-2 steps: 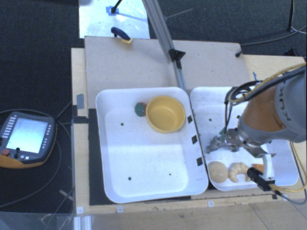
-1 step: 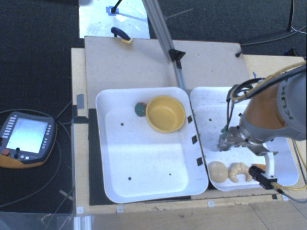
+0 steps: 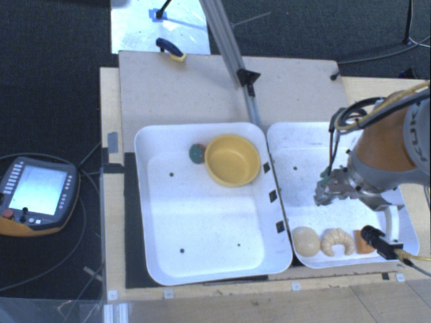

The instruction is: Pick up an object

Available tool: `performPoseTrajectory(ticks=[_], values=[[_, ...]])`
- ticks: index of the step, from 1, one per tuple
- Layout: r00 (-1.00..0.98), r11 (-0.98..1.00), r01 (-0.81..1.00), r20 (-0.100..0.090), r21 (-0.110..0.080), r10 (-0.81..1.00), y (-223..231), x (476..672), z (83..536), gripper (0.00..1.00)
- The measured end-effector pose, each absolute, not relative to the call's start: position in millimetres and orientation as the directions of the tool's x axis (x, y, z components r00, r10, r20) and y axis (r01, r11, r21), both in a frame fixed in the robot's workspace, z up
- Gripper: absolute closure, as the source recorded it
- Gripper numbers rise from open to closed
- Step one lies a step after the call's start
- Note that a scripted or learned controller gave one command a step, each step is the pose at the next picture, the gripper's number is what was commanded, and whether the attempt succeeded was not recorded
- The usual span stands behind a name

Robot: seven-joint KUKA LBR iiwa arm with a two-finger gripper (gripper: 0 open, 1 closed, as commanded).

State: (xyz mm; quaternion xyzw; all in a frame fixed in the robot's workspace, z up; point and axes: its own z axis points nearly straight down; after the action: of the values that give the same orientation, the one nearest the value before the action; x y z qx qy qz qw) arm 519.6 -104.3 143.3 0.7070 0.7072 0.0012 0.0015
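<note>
— What's hard to make out from where you're sitting?

— I'm seeing the grey metal claw [image 3: 326, 192] hovering low in the right white bin [image 3: 296, 140], but I cannot tell how it's set. An orange block [image 3: 364, 245] is sitting half hidden behind a black part of the arm.

— And the objects?

— A curved beige croissant-shaped piece [image 3: 338, 241] is lying by the near wall, long axis left-right, tips pointing toward me, beside a pale round ball [image 3: 306, 241].

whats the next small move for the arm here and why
Probably a short shift toward the bin's near edge, then down. The gripper hangs over bare floor of the right bin, while the pale round object and the croissant-shaped piece lie just beyond it against the near wall.
</note>
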Motion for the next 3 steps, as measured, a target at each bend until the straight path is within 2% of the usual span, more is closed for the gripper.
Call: performPoseTrajectory(ticks=[1, 2, 3], values=[[-0.001, 0.001, 1.0, 0.0, 0.003, 1.0, -103, 518.8, 185, 1.0], [-0.001, 0.001, 1.0, 0.0, 0.006, 1.0, -101, 522.9, 247, 1.0], [-0.004, 0.004, 1.0, 0.001, 0.001, 1.0, -46, 550.7, 241, 1.0]])
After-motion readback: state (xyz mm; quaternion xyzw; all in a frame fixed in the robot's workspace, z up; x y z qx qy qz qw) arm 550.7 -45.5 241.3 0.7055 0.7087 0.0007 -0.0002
